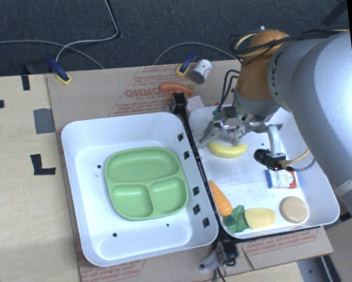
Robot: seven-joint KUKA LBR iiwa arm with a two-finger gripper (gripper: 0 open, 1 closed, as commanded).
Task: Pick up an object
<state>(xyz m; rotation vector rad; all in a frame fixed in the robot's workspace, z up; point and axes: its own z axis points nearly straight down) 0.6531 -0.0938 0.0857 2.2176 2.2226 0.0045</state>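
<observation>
My gripper (pixel 227 132) hangs over the back of the right bin (pixel 316 181), directly above a yellow banana (pixel 228 149) that lies on the bin floor. The fingers reach down towards the banana's top edge; nothing shows between them. Along the bin's left wall lies an orange carrot (pixel 220 200) with a green top (pixel 234 218). A pale yellow lump (pixel 260 217) and a round tan piece (pixel 293 209) rest at the front. A small blue, white and red packet (pixel 281 179) lies near the right side.
The left bin (pixel 82 179) holds a green divided plate (pixel 147 181). An orange sausage-shaped item (pixel 175 87) and a small grey cylinder (pixel 201 71) lie on the cardboard behind the bins. The arm's grey body covers the right bin's right edge.
</observation>
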